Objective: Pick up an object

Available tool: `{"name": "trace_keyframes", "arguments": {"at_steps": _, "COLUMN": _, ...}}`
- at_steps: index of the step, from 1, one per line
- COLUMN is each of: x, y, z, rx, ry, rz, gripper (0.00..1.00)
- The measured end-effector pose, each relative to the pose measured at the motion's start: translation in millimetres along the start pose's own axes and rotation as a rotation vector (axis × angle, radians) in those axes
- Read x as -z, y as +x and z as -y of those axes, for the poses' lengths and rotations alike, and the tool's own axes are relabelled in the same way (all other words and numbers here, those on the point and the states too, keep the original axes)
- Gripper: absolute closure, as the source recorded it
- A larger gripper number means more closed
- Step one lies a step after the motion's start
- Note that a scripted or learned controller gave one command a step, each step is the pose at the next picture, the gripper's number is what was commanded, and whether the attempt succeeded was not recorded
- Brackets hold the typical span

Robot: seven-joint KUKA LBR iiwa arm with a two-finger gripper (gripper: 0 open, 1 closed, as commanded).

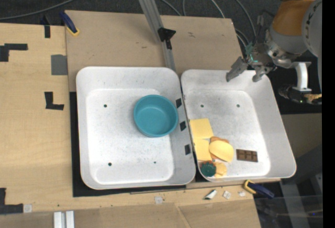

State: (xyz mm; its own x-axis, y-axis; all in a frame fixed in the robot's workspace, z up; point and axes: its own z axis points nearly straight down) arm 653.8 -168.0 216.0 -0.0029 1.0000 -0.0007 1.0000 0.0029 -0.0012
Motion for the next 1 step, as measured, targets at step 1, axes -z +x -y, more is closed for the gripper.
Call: {"name": "trace_keyframes", "arguments": {"at_steps": 1, "x": 0.0, "y": -0.2, "z": 0.1, "rx": 0.0, "ry": 0.0, "rz": 0.001, "gripper": 0.0}}
